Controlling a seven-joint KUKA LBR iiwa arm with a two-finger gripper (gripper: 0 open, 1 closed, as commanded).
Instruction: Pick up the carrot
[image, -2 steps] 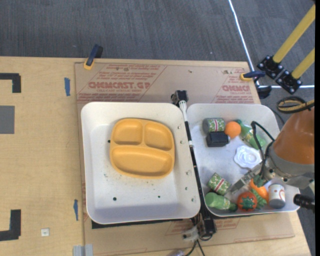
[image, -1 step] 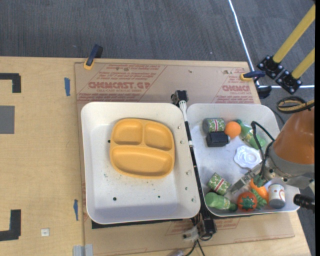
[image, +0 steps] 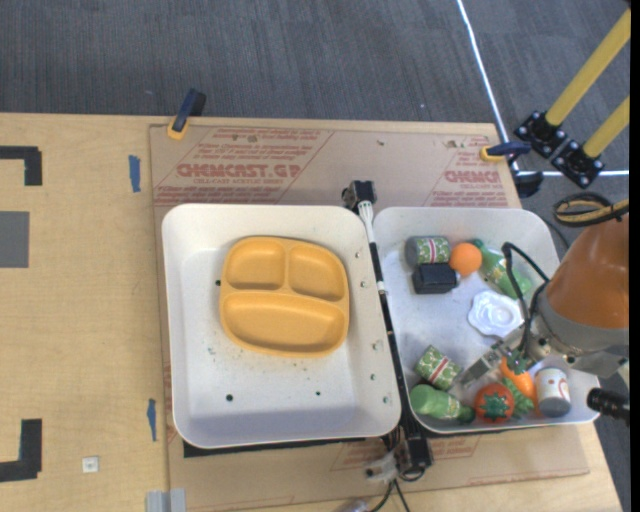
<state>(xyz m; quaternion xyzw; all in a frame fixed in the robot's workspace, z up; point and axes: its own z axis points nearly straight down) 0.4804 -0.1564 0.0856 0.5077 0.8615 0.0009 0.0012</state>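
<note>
carrot (image: 516, 381): orange with green top, near front edge of right bin (image: 455, 228), among clutter
end effector (image: 497, 362): low over right bin, just left of carrot; open or closed, cannot tell
arm (image: 598, 290): grey, orange band, over right bin's right side
left bin (image: 190, 330): touching right bin's left wall, holds yellow divided tray (image: 285, 295)
tabletop (image: 70, 300): tan, cardboard sheet (image: 250, 165) under both bins, blue tape bits
floor (image: 300, 50): grey carpet behind right bin

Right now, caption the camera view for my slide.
Gripper low over the carrot in the right bin; yellow tray in the left.
</note>
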